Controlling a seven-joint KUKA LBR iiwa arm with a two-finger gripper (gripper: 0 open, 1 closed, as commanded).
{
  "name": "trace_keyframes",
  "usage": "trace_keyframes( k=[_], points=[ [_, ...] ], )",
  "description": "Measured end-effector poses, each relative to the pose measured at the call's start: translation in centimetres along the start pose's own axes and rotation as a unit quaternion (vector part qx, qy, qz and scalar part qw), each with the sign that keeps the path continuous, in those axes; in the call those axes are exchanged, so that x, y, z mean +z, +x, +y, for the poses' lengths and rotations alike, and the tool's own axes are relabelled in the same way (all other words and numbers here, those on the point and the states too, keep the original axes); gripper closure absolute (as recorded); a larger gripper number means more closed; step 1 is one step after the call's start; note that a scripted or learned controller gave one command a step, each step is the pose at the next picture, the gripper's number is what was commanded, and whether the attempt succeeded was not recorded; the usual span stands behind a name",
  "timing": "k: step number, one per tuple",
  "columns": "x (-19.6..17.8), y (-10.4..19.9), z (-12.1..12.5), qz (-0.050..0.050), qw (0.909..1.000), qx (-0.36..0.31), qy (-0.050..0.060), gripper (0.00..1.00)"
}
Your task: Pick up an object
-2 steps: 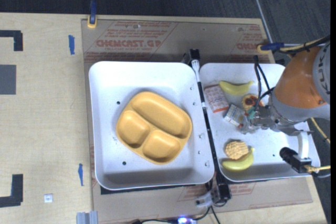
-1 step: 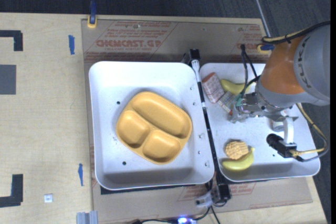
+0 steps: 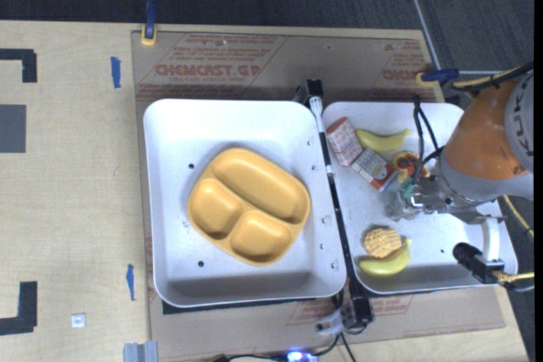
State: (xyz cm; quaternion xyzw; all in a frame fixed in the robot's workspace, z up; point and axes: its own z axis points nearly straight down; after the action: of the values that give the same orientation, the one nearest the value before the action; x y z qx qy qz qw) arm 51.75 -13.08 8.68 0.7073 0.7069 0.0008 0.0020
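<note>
Now the claw (image 3: 404,201) hovers above a cookie (image 3: 383,242).

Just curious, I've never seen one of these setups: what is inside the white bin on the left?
The left bin holds one thing: a yellow tray with three compartments, lying near the middle. Bare white floor shows around it. Whatever may lie beneath the tray is covered.

bench (image 3: 68,208) — pale wood | on it: brown printed board (image 3: 254,64), perhaps cardboard — two white bins (image 3: 161,208) side by side
</note>
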Motion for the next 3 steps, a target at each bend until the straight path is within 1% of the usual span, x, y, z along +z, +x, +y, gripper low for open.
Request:
trace_keyframes(
  k=[1, 2, 3],
  points=[
    [0.1, 0.1, 0.0, 0.001, 1.0, 0.0, 0.0, 0.0],
    [0.0, 3.9, -3.7, 0.001, 1.0, -0.001, 0.0, 0.0],
    [0.1, 3.9, -3.7, 0.001, 1.0, 0.0, 0.0, 0.0]
  ],
)
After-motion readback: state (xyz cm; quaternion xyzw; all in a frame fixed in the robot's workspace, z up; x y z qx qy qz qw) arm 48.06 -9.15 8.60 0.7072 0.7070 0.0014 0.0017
